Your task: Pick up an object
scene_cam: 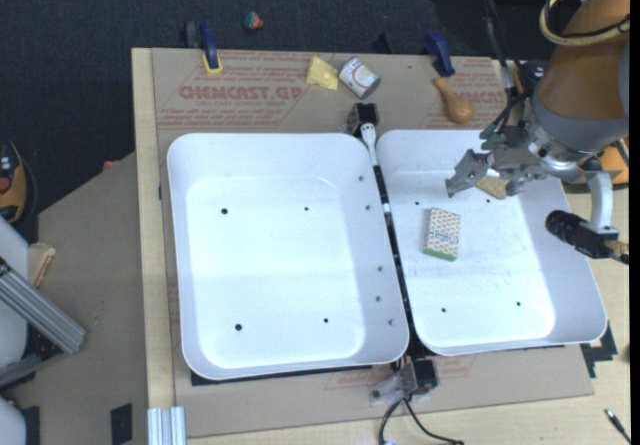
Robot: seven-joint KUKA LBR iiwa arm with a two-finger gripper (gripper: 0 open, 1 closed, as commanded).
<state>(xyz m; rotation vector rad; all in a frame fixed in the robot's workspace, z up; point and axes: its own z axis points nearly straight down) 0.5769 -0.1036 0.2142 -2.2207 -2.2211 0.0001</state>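
A small flat packet (443, 233) with a green and yellow print lies in the right bin (560, 318), near its middle. My gripper (484, 176) hangs over the far part of that bin, up and to the right of the packet and apart from it. A small tan thing (493, 188) shows just under the gripper, partly hidden by it. I cannot tell whether it is held or lying on the bin floor.
The left bin (200, 263) stands beside the right one. Behind the bins on the board lie a yellow piece (322, 73), a small white box (359, 77) and an orange-brown wooden thing (455, 103). Blue clamps (210, 45) hold the board's far edge.
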